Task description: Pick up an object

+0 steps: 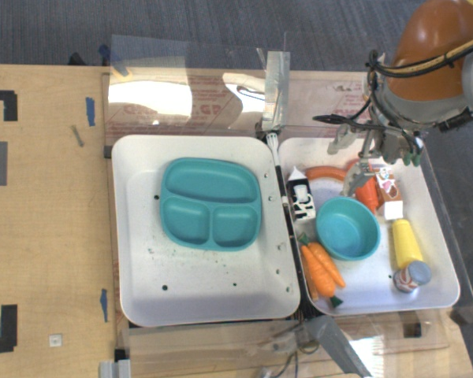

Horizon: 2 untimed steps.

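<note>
Two shallow white bins sit side by side on a wooden bench, seen from above at a slant. The left bin (134, 290) holds a teal divided plate (211, 203) with three compartments, lying flat near the middle of its floor. The right bin (441, 282) is crowded: a teal bowl (347, 227) stands upright near its centre, a toy carrot (322, 270) lies beside the bowl toward the near-left corner, and a yellow bottle (406, 246) with a grey cap rests along the right side, cap pointing to the near edge. A small black-and-white carton (300, 199) leans against the divider between the bins, just beside the bowl. Behind the bowl lies an orange curved piece (325, 173), and to its right an orange-red object (366, 194) with a small white box (392, 209) just beside it.

The grey arm with its orange band (433, 50) reaches in from the right, wrapped in dark cables. Its gripper (368, 168) hangs low over the far part of the right bin, directly above the orange-red object. Whether its fingers are spread or pressed together cannot be told from this angle, and nothing can be seen pinched between them. A clear plastic sheet (189, 93) covers the bench behind both bins. Blue tape marks (90, 110) dot the wood to the left.
</note>
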Each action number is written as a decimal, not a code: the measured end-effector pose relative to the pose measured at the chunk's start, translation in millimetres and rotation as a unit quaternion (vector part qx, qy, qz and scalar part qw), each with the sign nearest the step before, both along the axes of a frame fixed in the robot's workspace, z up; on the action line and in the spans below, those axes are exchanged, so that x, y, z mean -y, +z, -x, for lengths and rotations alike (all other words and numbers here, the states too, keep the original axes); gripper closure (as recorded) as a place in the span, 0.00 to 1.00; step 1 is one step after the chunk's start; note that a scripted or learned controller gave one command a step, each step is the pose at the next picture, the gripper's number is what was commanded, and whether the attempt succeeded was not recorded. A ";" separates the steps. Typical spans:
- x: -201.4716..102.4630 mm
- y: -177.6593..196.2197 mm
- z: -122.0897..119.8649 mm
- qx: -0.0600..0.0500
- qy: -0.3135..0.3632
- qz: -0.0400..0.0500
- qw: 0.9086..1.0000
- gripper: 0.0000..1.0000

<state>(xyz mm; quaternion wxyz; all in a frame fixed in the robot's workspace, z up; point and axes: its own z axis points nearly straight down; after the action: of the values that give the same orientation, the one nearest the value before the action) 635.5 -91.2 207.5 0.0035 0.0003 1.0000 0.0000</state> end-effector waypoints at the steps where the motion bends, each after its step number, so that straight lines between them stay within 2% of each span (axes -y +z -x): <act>1: 42.0 -70.2 13.2 -0.004 0.023 0.000 1.000 0.00; 2: 86.4 -117.4 49.0 0.002 -0.025 0.000 1.000 0.00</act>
<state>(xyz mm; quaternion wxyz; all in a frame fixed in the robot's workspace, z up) 586.4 -177.6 90.1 0.0059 0.0255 0.9997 -0.0004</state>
